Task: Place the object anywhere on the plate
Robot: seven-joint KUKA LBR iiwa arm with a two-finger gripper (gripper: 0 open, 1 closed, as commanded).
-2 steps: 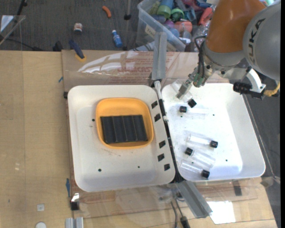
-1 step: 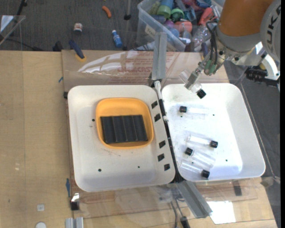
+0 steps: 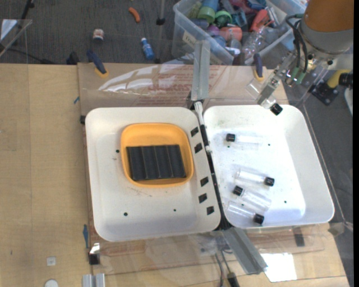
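At the far left we see the bare wooden bench top (image 3: 39,168), pale and plain, and behind it a grey carpeted floor (image 3: 67,28) strewn with a few small bits, a blue one and an orange one among them. On the bench sits the left white bin (image 3: 106,218), and in it an orange plate (image 3: 156,132) with rounded corners, carrying a dark ribbed slab (image 3: 156,162) that covers most of its middle. A sheet of clear plastic with red printing (image 3: 151,81) lies behind the bins. A strip with black tabs marks the seam where the two bins meet. The right white bin (image 3: 314,185) holds four clear vials with black caps: one vial (image 3: 242,139) near the back, two (image 3: 255,178) (image 3: 249,194) close together in the middle, and one (image 3: 247,213) near the front edge, all lying flat and well apart from the plate. Behind, a clear tub of coloured toys (image 3: 235,22) stands on the floor. At the upper right the arm's orange band (image 3: 331,14) shows, and the gripper (image 3: 269,96) hangs over the back rim of the right bin; we cannot tell how it is set.
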